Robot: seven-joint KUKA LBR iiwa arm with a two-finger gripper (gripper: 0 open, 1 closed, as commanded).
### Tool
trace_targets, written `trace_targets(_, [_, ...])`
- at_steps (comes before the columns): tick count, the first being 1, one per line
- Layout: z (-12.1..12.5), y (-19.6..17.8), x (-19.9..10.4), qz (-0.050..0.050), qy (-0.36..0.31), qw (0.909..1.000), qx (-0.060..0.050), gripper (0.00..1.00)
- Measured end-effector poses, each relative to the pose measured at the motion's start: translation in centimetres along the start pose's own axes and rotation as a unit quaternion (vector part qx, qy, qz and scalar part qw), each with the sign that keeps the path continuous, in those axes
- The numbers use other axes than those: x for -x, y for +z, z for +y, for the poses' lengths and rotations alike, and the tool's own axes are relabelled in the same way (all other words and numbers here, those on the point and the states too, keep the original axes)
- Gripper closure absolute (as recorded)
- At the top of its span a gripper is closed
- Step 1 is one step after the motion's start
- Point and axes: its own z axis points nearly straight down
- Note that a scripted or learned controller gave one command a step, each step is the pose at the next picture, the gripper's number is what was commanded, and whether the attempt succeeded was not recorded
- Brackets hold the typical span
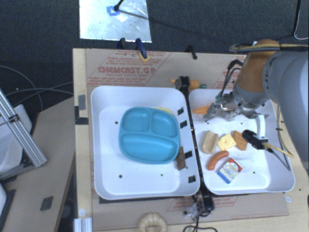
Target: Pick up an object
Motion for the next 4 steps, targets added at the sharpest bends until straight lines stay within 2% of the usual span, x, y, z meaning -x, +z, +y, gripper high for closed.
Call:
trace_targets(1, [0.1, -1.1, 0.0, 0.000, 0.000, 1.0000, 0.002, 1.00])
trace_targets(3, [-0.1, -13.5, 0.8, 0.000, 0.001, 1.0000, 0.003, 1.00])
trace_targets(4, [0.0, -14.0, 0.8, 0.000, 0.000, 1.0000, 0.001, 1.00])
